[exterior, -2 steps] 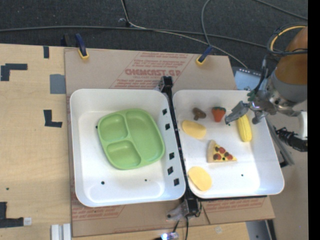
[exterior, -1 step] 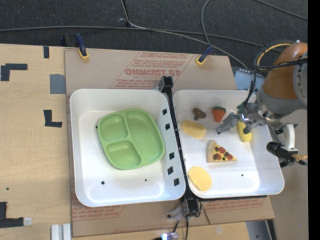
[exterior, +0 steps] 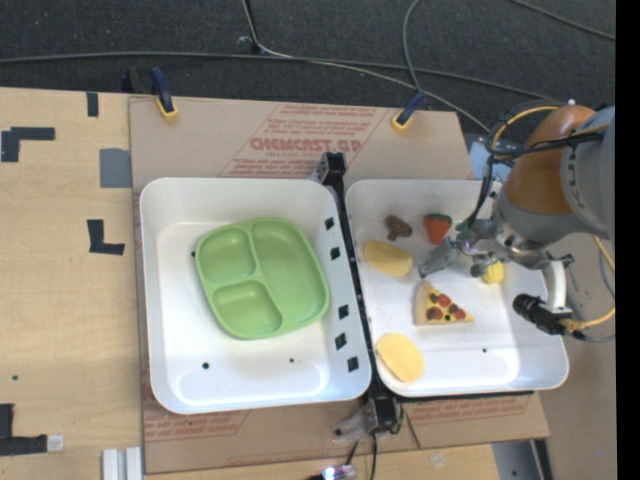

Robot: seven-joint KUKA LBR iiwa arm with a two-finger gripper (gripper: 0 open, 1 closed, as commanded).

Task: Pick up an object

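Note:
The right bin [exterior: 530, 368] holds several toy foods: a brown piece [exterior: 398, 227], a red-orange piece [exterior: 437, 227], a pale yellow lump [exterior: 387, 259], a pizza slice [exterior: 440, 306], a yellow oval [exterior: 400, 356] and a small yellow piece [exterior: 492, 272]. My gripper [exterior: 440, 258] hangs low over the bin's middle, just right of the pale yellow lump and above the pizza slice. The small yellow piece lies close beside the gripper's body. Nothing is seen held.
The left bin [exterior: 170, 368] holds a green divided plate [exterior: 262, 276]. A black divider [exterior: 340, 258] runs between the bins. Cables loop around the arm's wrist [exterior: 545, 183] at the right. Two clamps [exterior: 165, 103] hold the cardboard at the back.

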